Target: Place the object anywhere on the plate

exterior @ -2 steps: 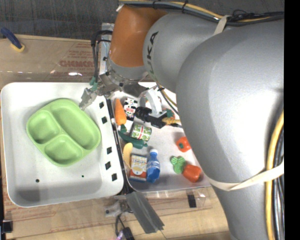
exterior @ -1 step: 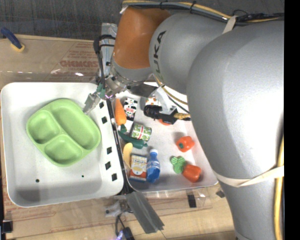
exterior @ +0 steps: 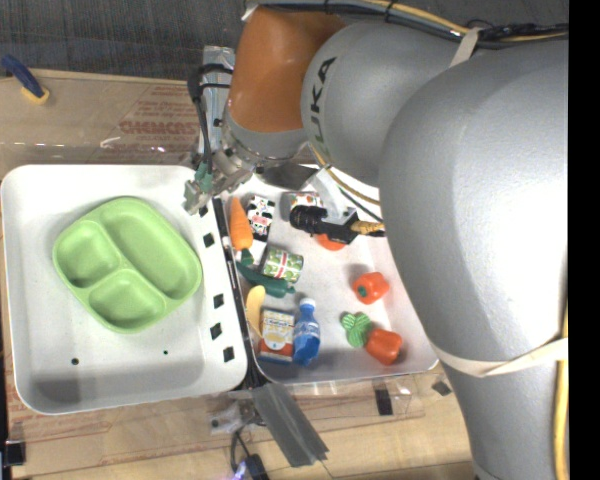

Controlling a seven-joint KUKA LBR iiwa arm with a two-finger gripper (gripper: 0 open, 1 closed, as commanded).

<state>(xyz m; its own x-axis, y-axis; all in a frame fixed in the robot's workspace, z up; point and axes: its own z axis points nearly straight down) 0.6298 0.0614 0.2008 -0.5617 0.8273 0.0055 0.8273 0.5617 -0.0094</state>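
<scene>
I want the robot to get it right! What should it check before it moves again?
1. Green plate sits flat in the left bin: ok.
2. Plate compartments free for a toy: ok.
3. Toys wait in the right bin, like the carrot and blue bottle: ok.
4. Gripper sits above the wall between the bins: ok.
5. Toy held by the gripper: cannot tell.
</scene>
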